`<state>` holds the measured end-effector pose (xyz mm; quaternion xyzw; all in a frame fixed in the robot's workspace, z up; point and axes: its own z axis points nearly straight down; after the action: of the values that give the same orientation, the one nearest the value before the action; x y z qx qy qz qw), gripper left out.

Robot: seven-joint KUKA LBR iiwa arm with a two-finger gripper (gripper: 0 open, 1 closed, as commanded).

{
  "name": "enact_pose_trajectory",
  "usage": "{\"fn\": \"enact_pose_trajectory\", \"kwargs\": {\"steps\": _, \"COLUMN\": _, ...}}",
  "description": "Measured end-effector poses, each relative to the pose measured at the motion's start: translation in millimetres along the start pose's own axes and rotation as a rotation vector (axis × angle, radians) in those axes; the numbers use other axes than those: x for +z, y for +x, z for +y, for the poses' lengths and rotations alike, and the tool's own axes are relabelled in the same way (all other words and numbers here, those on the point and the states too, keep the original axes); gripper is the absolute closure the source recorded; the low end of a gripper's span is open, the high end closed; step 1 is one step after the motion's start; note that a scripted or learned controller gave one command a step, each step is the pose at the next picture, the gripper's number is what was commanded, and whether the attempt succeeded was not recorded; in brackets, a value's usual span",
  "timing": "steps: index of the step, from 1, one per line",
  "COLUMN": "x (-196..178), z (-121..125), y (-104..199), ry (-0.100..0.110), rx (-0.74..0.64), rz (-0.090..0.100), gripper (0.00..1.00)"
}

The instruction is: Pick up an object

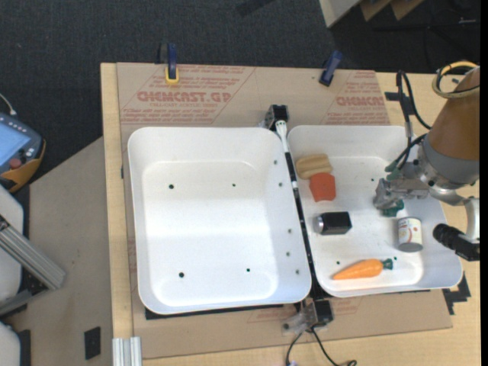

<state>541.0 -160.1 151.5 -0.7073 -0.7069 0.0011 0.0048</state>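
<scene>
End effector (390, 197) over right bin (358, 139), nr white bottle (409, 232).

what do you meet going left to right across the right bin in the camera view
tan bread-like block and red-orange block (overlapping in the order) → small black box → orange toy carrot with green tip → gripper → small white bottle with grey cap

I am looking down at a robotics lab setup. My grey arm (457, 139) with its orange band reaches over two white bins (206, 147) fixed on a brown board (229, 86), which is held to the table by blue clamps (171, 56). Cables (404, 101) trail across it, above dark carpet (76, 21).
</scene>
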Motion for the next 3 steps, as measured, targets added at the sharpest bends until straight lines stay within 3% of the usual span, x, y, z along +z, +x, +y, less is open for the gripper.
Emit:
{"fn": "enact_pose_trajectory", "kwargs": {"steps": 1, "x": -51.8, "z": -48.8, "y": 63.9, "ry": -0.007, "rx": -0.006, "rz": -0.001, "gripper": 1.00}}
{"fn": "enact_pose_trajectory", "kwargs": {"steps": 2, "x": -59.5, "z": -46.9, "y": 59.7, "ry": -0.009, "rx": 0.000, "rz": -0.005, "gripper": 1.00}}
{"fn": "enact_pose_trajectory", "kwargs": {"steps": 3, "x": -115.6, "z": -62.4, "y": 105.6, "ry": -0.014, "rx": -0.006, "rz": -0.005, "gripper": 1.00}}
